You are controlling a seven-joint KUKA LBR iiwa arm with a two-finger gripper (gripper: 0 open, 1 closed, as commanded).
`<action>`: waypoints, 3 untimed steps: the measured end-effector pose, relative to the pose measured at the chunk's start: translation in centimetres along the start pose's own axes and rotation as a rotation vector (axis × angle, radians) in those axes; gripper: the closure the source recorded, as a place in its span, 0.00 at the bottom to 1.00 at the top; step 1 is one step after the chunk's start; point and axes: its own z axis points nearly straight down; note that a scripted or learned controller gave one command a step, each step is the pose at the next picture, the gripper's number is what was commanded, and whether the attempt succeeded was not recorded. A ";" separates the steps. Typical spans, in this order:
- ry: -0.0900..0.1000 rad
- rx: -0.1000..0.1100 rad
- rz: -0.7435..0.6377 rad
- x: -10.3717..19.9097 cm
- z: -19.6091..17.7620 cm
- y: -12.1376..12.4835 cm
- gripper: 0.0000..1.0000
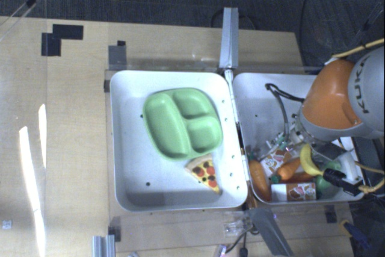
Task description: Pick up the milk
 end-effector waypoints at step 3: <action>0.008 0.011 0.006 4.1 -11.6 5.8 0.00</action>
